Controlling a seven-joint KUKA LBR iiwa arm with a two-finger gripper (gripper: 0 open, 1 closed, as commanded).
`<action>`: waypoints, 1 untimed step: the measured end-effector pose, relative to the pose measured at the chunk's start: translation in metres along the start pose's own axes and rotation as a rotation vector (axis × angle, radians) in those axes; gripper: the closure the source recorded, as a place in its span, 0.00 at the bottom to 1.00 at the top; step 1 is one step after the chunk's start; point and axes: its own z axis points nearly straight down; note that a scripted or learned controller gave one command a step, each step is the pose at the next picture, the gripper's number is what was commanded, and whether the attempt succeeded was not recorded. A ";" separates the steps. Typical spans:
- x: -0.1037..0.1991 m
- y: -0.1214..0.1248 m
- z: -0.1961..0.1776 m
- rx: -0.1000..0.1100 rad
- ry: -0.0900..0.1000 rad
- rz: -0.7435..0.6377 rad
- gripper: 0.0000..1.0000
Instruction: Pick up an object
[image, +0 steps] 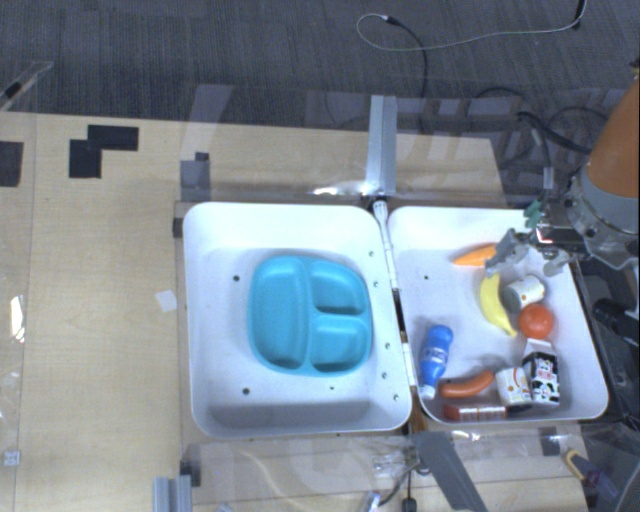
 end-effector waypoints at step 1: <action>-0.044 0.014 0.188 -0.001 0.000 0.114 0.00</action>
